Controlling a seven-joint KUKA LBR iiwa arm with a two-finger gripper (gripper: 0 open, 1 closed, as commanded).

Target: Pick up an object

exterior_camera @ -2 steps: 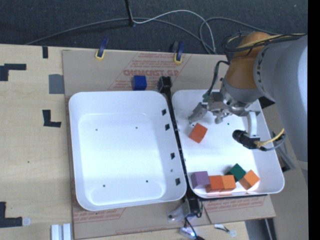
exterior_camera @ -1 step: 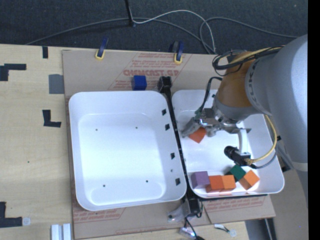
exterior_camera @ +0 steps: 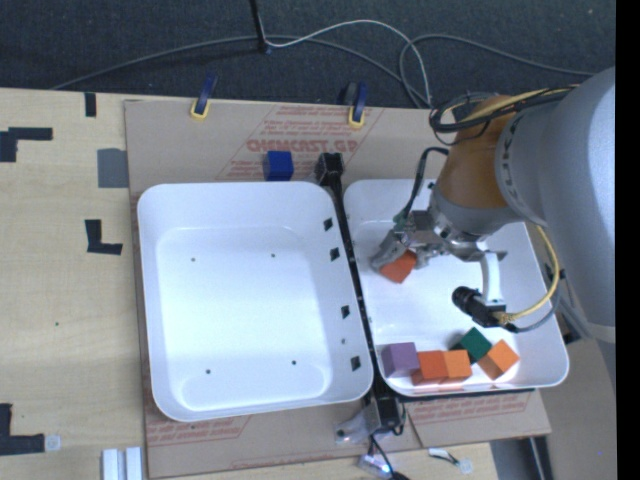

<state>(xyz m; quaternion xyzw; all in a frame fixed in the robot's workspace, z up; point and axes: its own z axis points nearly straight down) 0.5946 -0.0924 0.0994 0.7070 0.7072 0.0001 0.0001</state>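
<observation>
- Nearest to us looms the grey arm (exterior_camera: 575, 188), reaching in from the right with its orange band (exterior_camera: 478, 173) above the wrist; it is the largest thing we see, and it covers the far right corner of the right bin.
- Next in size we see the left bin (exterior_camera: 240, 298), white and shallow, showing a bare floor.
- We see the right bin (exterior_camera: 385, 203) just beside it, the two rims meeting along a line with black clips.
- Under both bins we see a cardboard sheet (exterior_camera: 300, 143), held at its far edge by two blue-and-yellow clamps; a small blue block (exterior_camera: 279, 164) sits on it behind the left bin.
- We see the gripper (exterior_camera: 400, 258) low over the right bin's far half, its fingers closed around an orange-red block (exterior_camera: 399, 268), which shows between the fingertips near the bin's left wall.
- Along the near edge of the right bin we see a row of small blocks touching one another: a purple block (exterior_camera: 401, 357), an orange block (exterior_camera: 443, 366), a green block (exterior_camera: 472, 344) and another orange block (exterior_camera: 499, 358) tilted at the right end.
</observation>
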